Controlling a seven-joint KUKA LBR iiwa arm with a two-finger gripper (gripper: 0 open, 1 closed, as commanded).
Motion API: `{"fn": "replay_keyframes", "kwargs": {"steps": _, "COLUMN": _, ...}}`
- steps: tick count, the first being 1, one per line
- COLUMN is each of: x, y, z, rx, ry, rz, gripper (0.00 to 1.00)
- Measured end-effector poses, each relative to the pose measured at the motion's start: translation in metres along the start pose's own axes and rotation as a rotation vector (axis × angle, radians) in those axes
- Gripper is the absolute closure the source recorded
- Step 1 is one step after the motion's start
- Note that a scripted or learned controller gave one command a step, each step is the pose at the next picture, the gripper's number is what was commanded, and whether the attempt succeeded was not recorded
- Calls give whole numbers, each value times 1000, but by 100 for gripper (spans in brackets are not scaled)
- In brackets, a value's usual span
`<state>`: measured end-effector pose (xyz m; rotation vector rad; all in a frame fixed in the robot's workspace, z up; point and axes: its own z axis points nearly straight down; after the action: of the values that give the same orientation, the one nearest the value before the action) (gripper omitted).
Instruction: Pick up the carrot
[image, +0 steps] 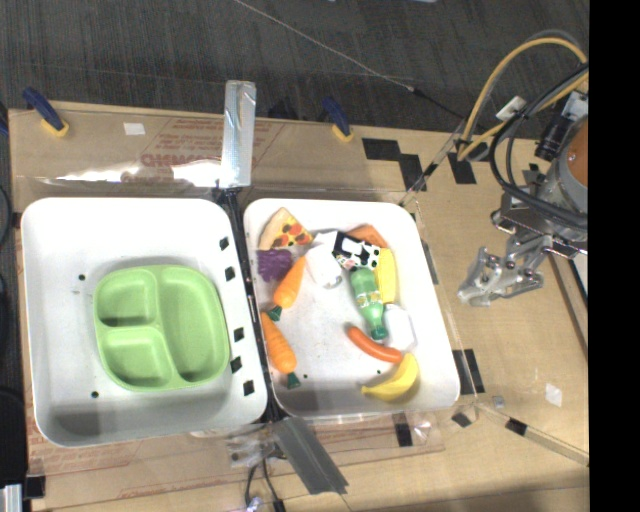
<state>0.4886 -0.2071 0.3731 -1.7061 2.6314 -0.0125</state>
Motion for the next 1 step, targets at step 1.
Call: {"fn": "replay_keyframes", "kwargs": {"steps": 1, "x": -1, "y": -1, "z": -11, "rx": 3, "ry": 0, "rz": -3, "gripper": 100}}
